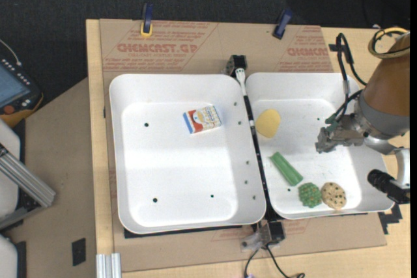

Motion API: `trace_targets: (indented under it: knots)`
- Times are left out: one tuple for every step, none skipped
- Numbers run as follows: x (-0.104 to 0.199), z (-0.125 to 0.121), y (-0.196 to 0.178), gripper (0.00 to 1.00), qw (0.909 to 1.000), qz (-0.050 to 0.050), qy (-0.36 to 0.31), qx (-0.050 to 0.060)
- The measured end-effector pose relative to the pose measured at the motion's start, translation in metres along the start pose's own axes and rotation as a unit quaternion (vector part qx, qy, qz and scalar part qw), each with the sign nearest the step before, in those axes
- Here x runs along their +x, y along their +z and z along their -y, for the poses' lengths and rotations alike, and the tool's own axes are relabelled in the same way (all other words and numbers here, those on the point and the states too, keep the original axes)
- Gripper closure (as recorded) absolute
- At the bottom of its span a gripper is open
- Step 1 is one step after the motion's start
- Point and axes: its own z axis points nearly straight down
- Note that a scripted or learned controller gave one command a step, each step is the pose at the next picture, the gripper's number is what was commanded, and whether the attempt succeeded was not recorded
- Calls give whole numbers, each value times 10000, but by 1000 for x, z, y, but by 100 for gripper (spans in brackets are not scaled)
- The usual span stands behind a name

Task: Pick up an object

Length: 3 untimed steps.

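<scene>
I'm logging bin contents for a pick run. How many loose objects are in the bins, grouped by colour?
Green: 2, a flat green strip and a bumpy green lump
Yellow: 1, a round yellow piece
Tan: 1, a speckled cookie
Red, white and blue: 1, a small carton
Total: 5

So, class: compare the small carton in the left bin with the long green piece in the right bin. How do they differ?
The carton is white with red and blue print; the green piece is one plain colour. The carton is short and boxy; the green piece is long and narrow. The carton lies alone in its bin; the green piece has a yellow item and a cookie nearby. Both lie flat, untouched.
</scene>
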Motion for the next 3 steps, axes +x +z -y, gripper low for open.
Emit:
trace_targets:
  knots:
    - [25, -35, -63, 100, 10000, 3, 3, -10]
    - [39, 32, -64, 100, 10000, -18, 34, 62]
    - [109, 27, -132, 100, 10000, -8, -8, -1]
